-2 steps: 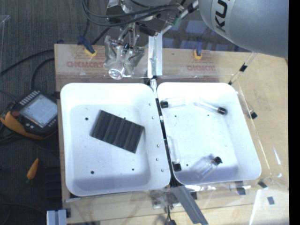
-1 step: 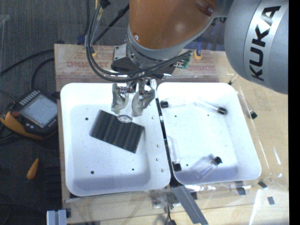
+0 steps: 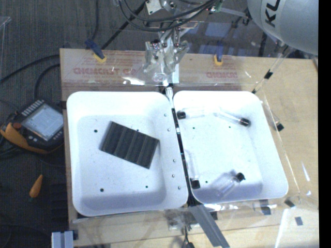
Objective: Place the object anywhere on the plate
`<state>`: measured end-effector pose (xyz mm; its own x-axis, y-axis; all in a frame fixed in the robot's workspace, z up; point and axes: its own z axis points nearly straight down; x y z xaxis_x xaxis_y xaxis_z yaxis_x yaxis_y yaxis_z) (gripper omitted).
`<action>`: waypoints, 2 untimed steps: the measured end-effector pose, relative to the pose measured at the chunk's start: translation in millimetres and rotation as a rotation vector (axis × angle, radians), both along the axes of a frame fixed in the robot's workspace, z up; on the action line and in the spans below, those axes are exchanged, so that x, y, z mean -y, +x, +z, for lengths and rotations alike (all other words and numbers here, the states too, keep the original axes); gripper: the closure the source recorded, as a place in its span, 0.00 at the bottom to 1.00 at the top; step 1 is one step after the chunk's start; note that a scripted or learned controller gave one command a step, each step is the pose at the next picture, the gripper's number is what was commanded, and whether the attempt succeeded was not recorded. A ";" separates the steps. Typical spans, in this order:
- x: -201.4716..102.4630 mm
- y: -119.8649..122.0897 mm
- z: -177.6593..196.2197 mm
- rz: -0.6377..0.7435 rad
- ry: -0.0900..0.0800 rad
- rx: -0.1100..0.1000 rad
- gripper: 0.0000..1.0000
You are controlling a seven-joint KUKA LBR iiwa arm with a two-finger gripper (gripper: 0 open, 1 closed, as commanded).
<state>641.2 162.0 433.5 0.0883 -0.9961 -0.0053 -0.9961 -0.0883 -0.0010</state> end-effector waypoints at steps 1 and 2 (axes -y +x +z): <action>-61.2 26.2 -142.4 -0.019 0.001 -0.003 1.00; -72.4 27.0 -117.7 0.287 0.001 0.001 1.00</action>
